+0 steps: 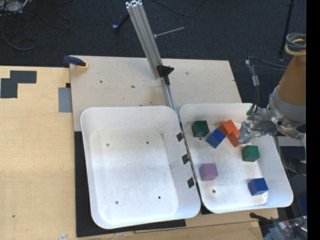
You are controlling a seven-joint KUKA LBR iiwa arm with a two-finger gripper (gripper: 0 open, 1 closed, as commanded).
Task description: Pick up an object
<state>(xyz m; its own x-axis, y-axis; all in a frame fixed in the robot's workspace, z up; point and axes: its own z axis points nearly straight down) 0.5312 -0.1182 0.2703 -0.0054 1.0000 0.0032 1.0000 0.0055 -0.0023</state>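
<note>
The right white bin holds several small blocks. A dark green cube lies at its upper left, with a blue cube and an orange block beside it. A second green cube sits right of centre, a purple cube lower left, and another blue cube at the lower right. My gripper hangs low over the bin, just right of the orange block and above the green cube. Nothing shows between the fingers.
The left white bin stands beside the right one, split from it by a ridge with black clips. A slanted aluminium bar rises behind the bins. A blue and yellow clamp lies at the bench's back left.
</note>
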